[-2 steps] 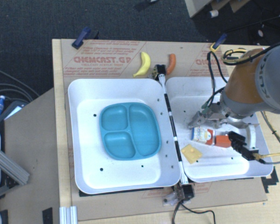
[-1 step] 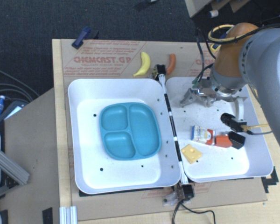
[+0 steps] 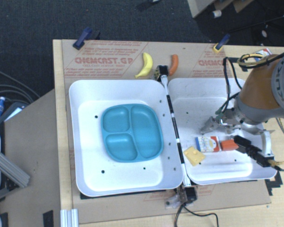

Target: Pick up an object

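Nothing lifted yet: gripper low in right bin, just above carton; jaws' state unclear.

Blue three-compartment plastic tray in left white bin. Yellow plastic banana and orange carrot-like toy on tan worktop behind bins. Blue clamps at worktop's back edge.
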Controlling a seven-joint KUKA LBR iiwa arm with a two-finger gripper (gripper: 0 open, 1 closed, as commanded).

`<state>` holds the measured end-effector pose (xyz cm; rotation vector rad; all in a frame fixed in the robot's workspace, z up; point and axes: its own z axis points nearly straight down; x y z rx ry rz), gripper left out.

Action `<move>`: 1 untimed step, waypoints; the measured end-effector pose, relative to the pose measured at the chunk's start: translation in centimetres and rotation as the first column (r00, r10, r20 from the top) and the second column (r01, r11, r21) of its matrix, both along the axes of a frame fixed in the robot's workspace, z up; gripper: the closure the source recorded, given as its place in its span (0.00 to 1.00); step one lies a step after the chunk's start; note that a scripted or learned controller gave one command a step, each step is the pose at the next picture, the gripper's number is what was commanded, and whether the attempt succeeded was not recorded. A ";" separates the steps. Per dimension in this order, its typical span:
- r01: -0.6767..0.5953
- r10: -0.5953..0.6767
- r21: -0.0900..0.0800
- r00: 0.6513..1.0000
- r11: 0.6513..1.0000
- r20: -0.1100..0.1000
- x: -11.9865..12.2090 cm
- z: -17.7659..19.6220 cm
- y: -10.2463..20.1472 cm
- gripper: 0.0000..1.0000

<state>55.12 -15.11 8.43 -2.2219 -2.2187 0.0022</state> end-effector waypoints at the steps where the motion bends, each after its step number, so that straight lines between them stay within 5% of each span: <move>1: 0.000 0.000 0.001 1.000 1.000 0.000 -5.9 0.0 0.6 0.00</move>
